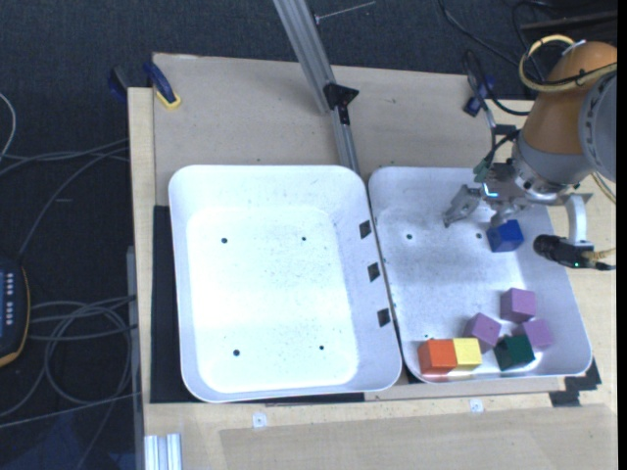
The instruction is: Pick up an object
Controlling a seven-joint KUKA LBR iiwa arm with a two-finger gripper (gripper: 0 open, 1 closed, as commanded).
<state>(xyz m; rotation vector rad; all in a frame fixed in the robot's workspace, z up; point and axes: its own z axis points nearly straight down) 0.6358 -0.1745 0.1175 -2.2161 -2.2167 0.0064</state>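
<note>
My gripper [474, 216] hangs over the far part of the right bin [431, 282], open, with its two grey fingers splayed apart and nothing between them. A blue cube [506, 235] lies on the bin floor just to the right of the fingers and a little nearer the front, beside them and not held. In the bin's near right corner sits a cluster of blocks: an orange one [438, 354], a yellow one [467, 352], a dark green one [511, 352] and three purple ones [518, 304].
The left bin [196, 292] stands beside the right one, with black clips [372, 270] along the shared rim. A slanted metal pole [313, 57] crosses the bench behind the bins. The arm's orange band [573, 91] is at the right.
</note>
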